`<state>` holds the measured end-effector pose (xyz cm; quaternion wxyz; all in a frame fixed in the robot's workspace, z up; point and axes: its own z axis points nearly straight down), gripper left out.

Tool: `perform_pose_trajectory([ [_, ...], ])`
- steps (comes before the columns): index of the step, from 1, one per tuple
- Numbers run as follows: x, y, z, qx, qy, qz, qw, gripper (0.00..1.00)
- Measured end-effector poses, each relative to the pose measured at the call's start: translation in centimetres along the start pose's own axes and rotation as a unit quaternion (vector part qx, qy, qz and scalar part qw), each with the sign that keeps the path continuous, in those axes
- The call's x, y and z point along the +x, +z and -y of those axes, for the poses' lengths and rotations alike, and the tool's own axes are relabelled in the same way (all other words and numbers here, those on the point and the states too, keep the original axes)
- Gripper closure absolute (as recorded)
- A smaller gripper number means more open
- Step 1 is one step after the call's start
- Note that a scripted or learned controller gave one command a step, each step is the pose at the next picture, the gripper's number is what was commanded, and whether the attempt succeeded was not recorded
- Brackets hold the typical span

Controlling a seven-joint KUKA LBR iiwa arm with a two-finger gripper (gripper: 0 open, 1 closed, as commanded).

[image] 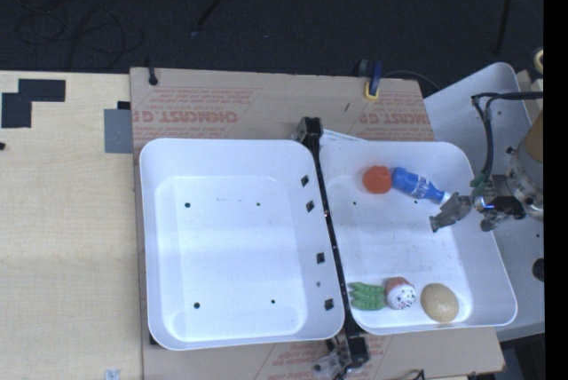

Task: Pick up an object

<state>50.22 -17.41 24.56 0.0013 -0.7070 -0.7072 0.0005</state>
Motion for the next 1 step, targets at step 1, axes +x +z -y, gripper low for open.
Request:
perform_pose_trajectory([
  [1,-0.04,-0.95,-0.01,0.001,-0.001,0.0,1.0,1.0],
])
